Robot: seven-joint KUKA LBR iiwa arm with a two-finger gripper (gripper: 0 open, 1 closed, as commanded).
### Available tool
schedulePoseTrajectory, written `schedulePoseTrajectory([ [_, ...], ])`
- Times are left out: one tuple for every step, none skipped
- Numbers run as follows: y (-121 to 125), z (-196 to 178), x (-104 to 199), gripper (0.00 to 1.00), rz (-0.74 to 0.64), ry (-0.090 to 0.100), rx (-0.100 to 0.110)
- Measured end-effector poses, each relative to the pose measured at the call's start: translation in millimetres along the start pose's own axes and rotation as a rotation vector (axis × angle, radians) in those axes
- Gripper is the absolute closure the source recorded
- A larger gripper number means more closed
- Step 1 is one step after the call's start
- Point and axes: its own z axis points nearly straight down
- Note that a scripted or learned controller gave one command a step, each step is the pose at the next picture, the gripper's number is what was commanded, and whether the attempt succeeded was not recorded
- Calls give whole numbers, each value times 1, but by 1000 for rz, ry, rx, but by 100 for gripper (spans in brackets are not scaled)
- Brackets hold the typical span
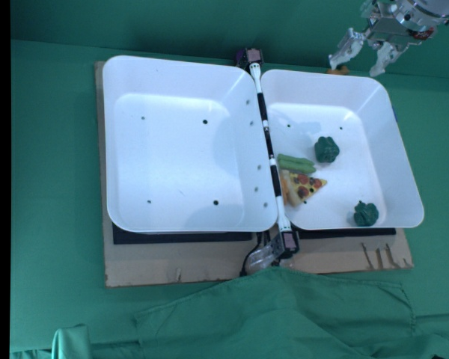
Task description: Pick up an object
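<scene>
1. We see 2 shallow white bins side by side on a brown cardboard sheet (209, 271), which lies on a green cloth-covered bench (52, 200).
2. The left bin (135, 77) shows a bare white floor with a few small dark dots.
3. The right bin (393, 155) carries 4 things.
4. A dark green broccoli-like piece (327, 149) sits near the middle of the right bin, a little toward its far edge.
5. A second dark green piece (365, 214) lies in the near right corner of that bin, well apart from the first.
6. A green bean-pod piece (296, 163) rests against the left edge of the right bin, pointing toward the bin's middle.
7. A toy pizza slice (301, 187) lies just beside the pod on its near side; we cannot tell whether the two touch.
8. A black-and-white rod (266, 137) runs along the seam between the bins, with a dark clamp at each end.
9. The gripper (362, 57) hangs beyond the far edge of the right bin, near its far right corner, above the green bench.
10. Its 2 pale fingers (346, 50) stand spread wide apart, with nothing between them.
11. A small orange thing (338, 70) shows on the bench just beyond the right bin's far edge, below the fingers.
12. Folded green cloth (284, 313) covers the bench's near edge.
</scene>
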Motion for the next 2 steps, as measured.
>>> schedulePoseTrajectory([
  [-43,94,-1,0,2,1,11],
  [-39,75,-2,100,4,-3,-8],
])
